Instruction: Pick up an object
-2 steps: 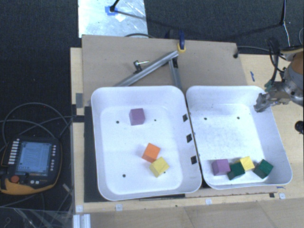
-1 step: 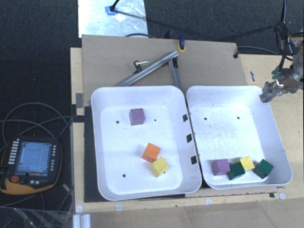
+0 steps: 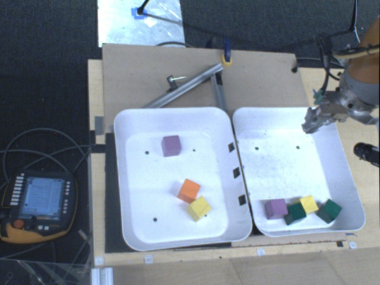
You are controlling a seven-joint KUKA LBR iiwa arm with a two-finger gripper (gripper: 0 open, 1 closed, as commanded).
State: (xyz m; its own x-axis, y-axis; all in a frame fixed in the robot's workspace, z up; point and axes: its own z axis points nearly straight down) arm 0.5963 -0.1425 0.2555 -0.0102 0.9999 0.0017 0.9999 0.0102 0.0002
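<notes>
1. Grey metal, the gripper (image 3: 312,123) hangs over the far right corner of the right bin (image 3: 297,153), at the end of the arm (image 3: 362,76) reaching in from the right.
2. How wide its tips stand I cannot tell; they are small and dark from this height and merge together. Nothing shows between them.
3. It appears to sit above the bin's rim rather than touching any block.
4. Along the near wall of the right bin lie four blocks in a loose row: a purple cube (image 3: 275,208), a dark green cube (image 3: 294,213) touching it, a yellow cube (image 3: 309,204) just behind that, and a second green cube (image 3: 329,210) nearest the corner. All are well apart from the gripper.
5. In the left bin (image 3: 136,159) a purple block (image 3: 171,145) sits alone toward the far side, while an orange block (image 3: 189,190) and a yellow block (image 3: 199,208) touch near the front.
</notes>
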